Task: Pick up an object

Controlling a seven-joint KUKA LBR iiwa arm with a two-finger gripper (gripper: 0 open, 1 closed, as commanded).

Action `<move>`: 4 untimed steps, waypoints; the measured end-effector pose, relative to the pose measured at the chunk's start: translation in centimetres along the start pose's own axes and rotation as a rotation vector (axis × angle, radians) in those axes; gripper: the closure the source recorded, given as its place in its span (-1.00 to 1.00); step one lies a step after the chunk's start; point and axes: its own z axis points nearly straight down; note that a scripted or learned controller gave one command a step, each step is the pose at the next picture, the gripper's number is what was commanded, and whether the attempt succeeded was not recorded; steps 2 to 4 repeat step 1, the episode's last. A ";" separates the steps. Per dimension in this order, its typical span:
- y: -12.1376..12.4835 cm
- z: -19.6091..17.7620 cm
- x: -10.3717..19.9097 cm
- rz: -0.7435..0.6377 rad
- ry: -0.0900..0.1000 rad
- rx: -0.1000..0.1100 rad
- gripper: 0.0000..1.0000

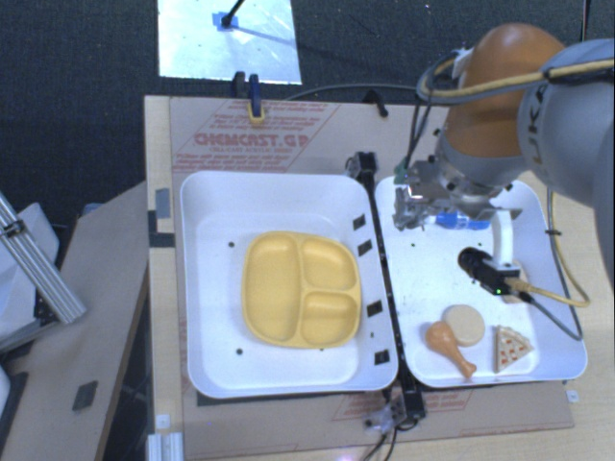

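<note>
Over the right bin [538,358], jaws [411,209] beside a blue object [461,222], grip state unclear.

Yellow divided plate [301,289] in left bin [207,257]

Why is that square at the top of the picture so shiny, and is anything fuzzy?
In the camera view, the shiny sheet at the top mirrors bright light, so it glares pale. The yellow plate and white bins look evenly lit with soft shadows. The gripper looks slightly fuzzy; the pizza slice looks sharper.
</note>
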 end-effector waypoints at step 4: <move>-0.1 1.8 5.0 0.000 0.000 0.001 1.00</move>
